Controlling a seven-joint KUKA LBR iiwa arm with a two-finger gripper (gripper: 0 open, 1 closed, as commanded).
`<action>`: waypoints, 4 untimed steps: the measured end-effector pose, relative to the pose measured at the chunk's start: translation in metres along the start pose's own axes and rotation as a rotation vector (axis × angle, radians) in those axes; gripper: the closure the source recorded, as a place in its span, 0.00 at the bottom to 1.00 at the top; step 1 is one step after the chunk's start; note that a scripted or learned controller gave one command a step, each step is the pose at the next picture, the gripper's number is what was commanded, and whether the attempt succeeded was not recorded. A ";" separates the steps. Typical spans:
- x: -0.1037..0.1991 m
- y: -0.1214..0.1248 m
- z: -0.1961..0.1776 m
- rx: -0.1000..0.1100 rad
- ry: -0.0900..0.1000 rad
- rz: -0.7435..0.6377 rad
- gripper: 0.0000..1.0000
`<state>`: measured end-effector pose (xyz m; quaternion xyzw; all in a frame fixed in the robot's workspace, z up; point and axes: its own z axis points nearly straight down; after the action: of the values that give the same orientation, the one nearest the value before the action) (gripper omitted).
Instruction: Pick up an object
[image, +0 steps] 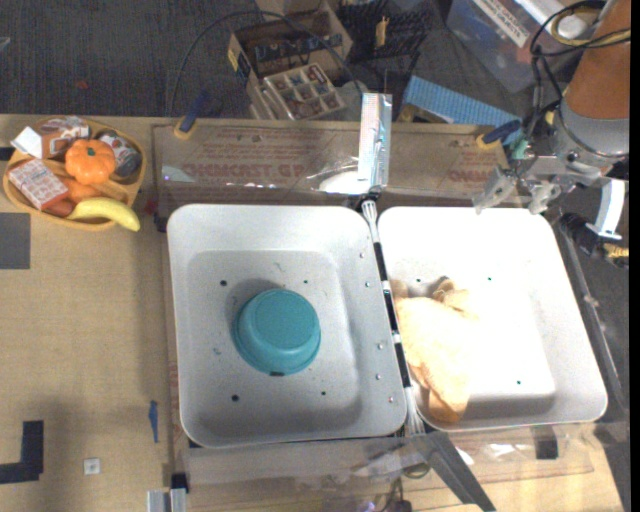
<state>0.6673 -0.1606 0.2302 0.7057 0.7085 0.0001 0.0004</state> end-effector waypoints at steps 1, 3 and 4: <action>0.040 -0.080 0.076 0.000 0.000 -0.026 0.00; 0.055 -0.035 0.127 -0.004 -0.001 -0.239 0.00; 0.046 -0.086 0.142 -0.007 0.000 -0.278 0.00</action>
<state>0.5810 -0.1154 0.0883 0.6006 0.7995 0.0023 0.0029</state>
